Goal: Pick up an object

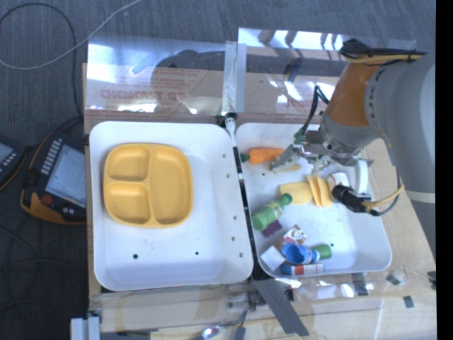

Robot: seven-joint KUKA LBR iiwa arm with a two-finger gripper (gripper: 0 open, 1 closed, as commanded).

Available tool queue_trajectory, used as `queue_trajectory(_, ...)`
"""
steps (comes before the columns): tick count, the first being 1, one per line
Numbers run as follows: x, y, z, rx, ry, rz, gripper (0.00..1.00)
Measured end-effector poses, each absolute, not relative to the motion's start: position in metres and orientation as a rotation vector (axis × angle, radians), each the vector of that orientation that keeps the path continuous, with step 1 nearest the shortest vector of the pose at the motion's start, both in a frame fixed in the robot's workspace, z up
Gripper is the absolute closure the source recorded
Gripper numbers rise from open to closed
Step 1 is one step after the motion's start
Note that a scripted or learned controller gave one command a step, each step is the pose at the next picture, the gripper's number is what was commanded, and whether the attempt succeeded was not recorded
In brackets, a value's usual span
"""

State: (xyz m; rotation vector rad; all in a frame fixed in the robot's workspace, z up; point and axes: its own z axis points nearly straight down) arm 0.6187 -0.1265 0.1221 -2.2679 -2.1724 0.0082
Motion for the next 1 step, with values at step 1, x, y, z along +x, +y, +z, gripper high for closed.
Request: queue_trajectory(1, 0.5708, -0.1366, 0.0935, -2.135, -2.33, -0.016, 0.0)
